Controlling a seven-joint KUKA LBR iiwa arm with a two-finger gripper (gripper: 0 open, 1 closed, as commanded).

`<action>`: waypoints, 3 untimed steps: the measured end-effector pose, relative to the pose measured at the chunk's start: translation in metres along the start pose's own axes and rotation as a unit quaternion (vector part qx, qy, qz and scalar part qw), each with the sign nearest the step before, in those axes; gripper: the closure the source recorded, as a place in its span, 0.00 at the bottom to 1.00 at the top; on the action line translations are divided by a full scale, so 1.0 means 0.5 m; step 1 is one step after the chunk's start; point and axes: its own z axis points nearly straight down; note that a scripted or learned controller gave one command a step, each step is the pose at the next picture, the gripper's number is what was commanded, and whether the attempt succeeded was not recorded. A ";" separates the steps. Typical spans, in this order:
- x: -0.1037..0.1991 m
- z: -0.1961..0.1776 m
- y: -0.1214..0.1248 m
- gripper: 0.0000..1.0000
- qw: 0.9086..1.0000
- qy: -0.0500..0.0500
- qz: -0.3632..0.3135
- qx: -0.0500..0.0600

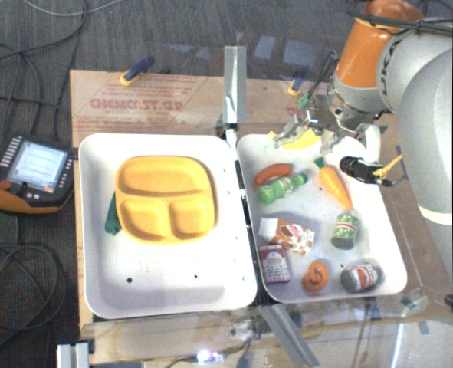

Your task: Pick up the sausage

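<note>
The sausage (274,173) is a short red-orange link lying in the far left part of the right bin (387,240). It rests just above a green bottle (281,188) and touches or nearly touches it. My gripper (310,136) hangs over the bin's far edge, up and to the right of the sausage and apart from it. It is open, with one fingertip (291,132) on the left and the other on the right. A yellow banana-like piece (304,139) shows in the gap beneath it.
The right bin also holds a carrot (335,186), a green can (346,230), a printed packet (291,236), a red box (274,264), an orange ring-shaped toy (315,276) and a grey can (360,276). The left bin (96,282) holds a yellow divided tray (166,198) and a green item (113,215).
</note>
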 end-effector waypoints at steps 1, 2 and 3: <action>0.013 0.192 -0.001 0.00 1.000 -0.001 -0.010 0.000; 0.014 0.178 -0.002 1.00 1.000 -0.002 -0.011 0.002; 0.013 0.179 -0.002 0.00 1.000 -0.003 -0.011 0.002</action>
